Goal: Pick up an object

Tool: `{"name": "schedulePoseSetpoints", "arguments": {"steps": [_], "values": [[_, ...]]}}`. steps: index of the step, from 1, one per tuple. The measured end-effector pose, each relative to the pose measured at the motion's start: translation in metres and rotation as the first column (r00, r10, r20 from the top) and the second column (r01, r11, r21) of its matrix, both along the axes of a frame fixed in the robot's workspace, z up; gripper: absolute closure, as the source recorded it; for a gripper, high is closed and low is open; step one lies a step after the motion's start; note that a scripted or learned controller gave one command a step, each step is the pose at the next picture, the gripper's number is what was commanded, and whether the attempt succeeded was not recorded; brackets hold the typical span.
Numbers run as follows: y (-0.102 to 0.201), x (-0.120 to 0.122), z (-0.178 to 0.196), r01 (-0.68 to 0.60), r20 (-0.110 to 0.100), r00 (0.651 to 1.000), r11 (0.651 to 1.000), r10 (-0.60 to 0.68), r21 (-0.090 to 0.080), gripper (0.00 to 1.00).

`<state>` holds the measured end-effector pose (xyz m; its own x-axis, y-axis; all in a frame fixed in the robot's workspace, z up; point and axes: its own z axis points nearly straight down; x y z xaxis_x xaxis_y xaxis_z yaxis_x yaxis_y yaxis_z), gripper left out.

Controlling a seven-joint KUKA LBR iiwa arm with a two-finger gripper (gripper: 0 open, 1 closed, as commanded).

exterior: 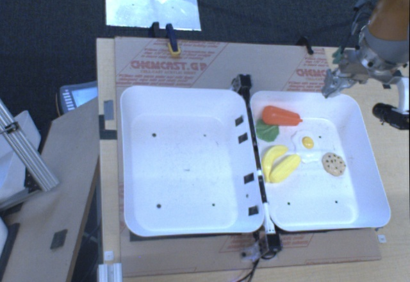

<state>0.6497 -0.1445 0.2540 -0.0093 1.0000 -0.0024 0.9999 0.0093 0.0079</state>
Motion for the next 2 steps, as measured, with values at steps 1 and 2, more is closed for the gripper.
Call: {"name": "schedulePoseSetpoints", "arguments": {"steps": [1,2], "values": [[-0.067,-0.077,0.015,0.017,-0.008,1.0,1.0,-0.017,0.0,1.0],[0.023,-0.113,0.029,-0.001,-0.006,1.0,1.0,0.001,0.006,1.0]]}}
